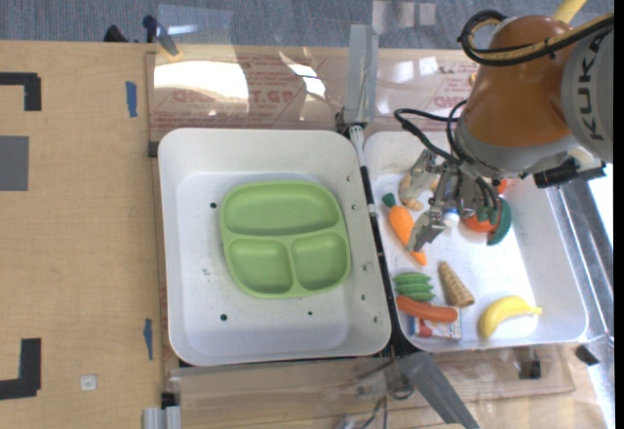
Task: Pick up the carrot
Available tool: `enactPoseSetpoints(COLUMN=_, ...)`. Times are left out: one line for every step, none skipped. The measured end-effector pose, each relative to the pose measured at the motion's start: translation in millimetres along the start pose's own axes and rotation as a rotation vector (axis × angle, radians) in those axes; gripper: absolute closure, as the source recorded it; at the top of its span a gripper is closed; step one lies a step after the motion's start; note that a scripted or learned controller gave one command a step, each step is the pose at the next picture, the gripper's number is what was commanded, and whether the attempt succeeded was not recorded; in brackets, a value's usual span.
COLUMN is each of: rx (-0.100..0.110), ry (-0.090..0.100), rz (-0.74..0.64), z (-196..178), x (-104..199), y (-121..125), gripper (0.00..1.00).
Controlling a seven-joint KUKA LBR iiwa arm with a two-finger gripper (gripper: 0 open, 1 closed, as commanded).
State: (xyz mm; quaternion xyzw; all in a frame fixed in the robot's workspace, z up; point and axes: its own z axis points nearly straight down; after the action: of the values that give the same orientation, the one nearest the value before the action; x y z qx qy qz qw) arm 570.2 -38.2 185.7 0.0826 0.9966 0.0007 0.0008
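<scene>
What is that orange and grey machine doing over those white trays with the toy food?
It is a robot arm reaching in over the right-hand bin, which holds toy food. Its pincer hangs just beside the carrot, the thing it is meant to pick up, but the carrot lies on the bin floor and is not yet lifted. A banana, an ice cream cone and a pea pod lie nearby. The left bin holds a green divided plate.
</scene>
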Motion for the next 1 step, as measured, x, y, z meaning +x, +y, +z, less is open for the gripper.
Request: enactPoseSetpoints(rx=0.0, ry=0.001, rz=0.038, z=0.1, x=13.0, y=-3.5, gripper=0.0)
